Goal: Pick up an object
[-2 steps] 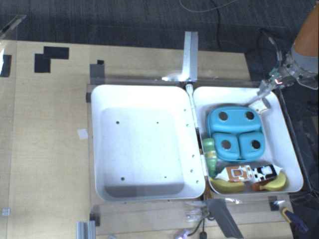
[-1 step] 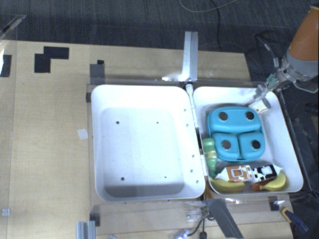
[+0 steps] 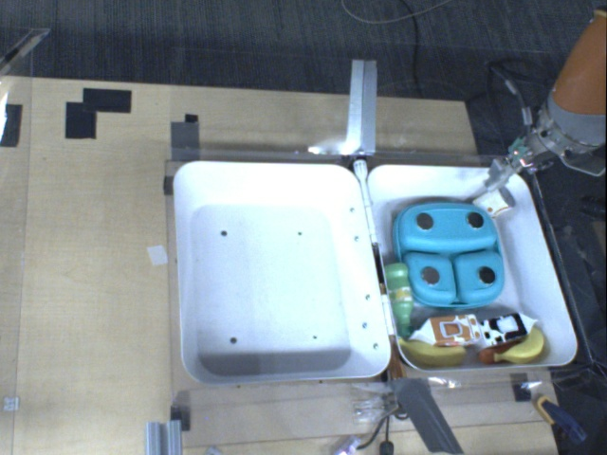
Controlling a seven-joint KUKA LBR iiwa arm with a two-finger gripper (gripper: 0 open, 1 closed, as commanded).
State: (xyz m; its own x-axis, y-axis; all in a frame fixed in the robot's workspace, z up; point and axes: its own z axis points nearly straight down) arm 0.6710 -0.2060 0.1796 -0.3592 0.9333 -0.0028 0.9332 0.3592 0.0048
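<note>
The right bin (image 3: pixel 548 254) holds a large blue plastic block (image 3: pixel 446 254) with round holes in its top. A small green bottle (image 3: pixel 398 290) lies along the block's left side. At the bin's front edge lie a yellow banana (image 3: pixel 429 354) and a small printed carton (image 3: pixel 469 330). My gripper (image 3: pixel 498 188) hangs over the bin's back right corner, just behind and to the right of the blue block. The arm's orange band (image 3: pixel 583 69) is at the view's right edge. Nothing can be made out in the gripper's hold.
The left bin (image 3: pixel 266 273) sits beside the right one, separated by a metal divider rail (image 3: pixel 362 121). Black marker patches (image 3: pixel 95 110) lie on the wooden bench at the far left. Cables (image 3: pixel 398 8) run across the dark floor behind.
</note>
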